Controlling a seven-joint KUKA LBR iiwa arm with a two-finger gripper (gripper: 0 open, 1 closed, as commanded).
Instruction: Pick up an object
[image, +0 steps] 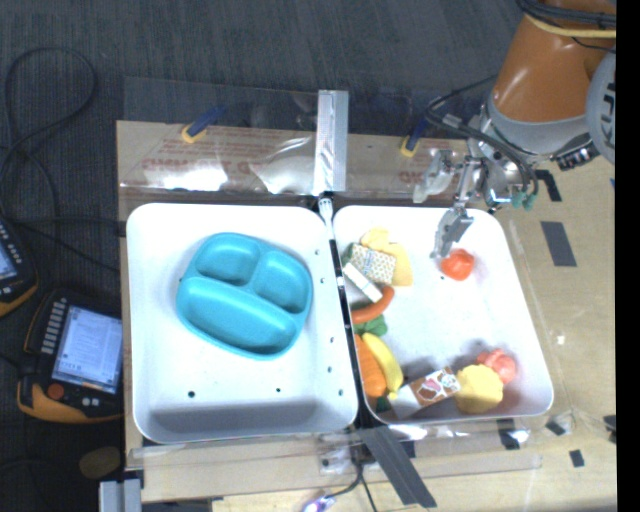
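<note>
Gripper (447, 240), upper right; grip state we cannot tell. Tomato (457, 265) just below: round, we expect it may roll aside.

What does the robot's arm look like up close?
The arm has a fat orange band above a grey wrist. Below it sits a silvery metal gripper with thin grey fingers. Thin dark cables loop beside the wrist.

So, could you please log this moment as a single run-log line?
task: pick up object | gripper: over right bin, just above red toy | grasp: unconfirmed | left bin: blue tray
</note>
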